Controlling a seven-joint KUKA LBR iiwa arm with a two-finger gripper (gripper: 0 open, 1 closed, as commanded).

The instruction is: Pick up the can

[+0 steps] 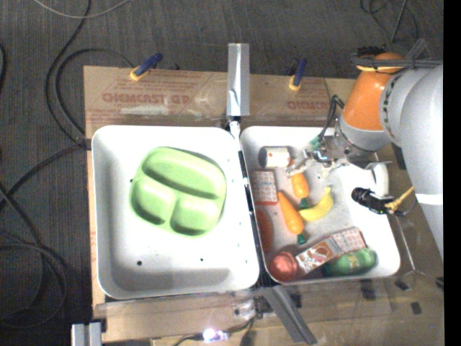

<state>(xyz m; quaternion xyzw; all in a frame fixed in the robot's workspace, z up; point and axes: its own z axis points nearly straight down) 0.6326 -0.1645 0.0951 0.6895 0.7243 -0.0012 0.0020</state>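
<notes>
You're looking down on a brown board bench [108, 99] sitting on dark grey carpet [43, 193], with cables [61, 63] trailing over the floor along the left side and top. Two clamps, one blue and yellow [146, 65] and one similar [297, 73], are gripping the bench's far edge, and a metal bar [238, 78] is standing between the two bins at the far side. The left bin [115, 265] is holding a green molded tray [178, 190], lying in the middle toward the far half. The right bin [389, 258] is crowded: the can [275, 156] is lying on its side in the far left corner, a red-and-white carton [263, 187] is sitting just below it along the left wall, a carrot [291, 212] and a small orange piece [300, 185] are lying mid-bin, a banana [319, 207] is resting beside them, a red apple [284, 265] is sitting at the near edge, a flat snack box [333, 250] is leaning across next to it, and a green item [353, 262] is sitting in the near right corner. The gripper [317, 153] is hanging over the far part of the right bin, just right of the can; you cannot tell whether it's apart or together, the frame's too blurry there.
</notes>
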